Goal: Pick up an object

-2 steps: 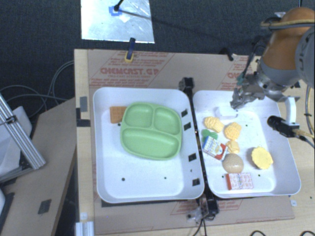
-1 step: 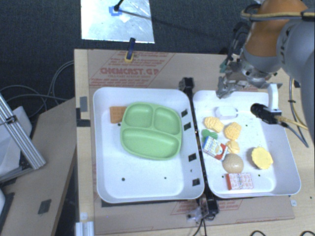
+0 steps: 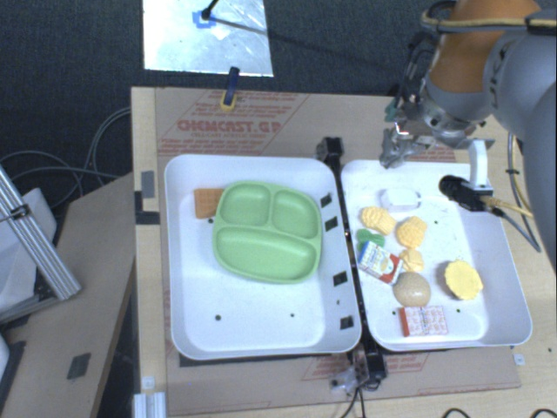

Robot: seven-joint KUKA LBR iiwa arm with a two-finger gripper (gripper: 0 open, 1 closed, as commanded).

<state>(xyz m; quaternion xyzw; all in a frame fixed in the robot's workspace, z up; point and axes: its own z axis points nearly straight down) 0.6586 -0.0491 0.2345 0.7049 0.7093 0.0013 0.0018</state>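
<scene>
My gripper (image 3: 391, 156) hangs above the far edge of the right bin (image 3: 505, 286), with nothing seen between its fingers. Just below it in the bin lies a small white oval piece (image 3: 401, 200). Nearer the front are a yellow ridged piece (image 3: 376, 219), a yellow corn-like piece (image 3: 412, 231), a small colourful packet (image 3: 376, 259), a tan round piece (image 3: 412, 289), a yellow round piece (image 3: 462, 279) and a red-and-white packet (image 3: 424, 322).
The left bin (image 3: 187, 259) holds a green divided plate (image 3: 267, 231) with an orange flat piece (image 3: 205, 202) at its far left edge. A black divider (image 3: 345, 233) runs between the bins. Cardboard lies under both.
</scene>
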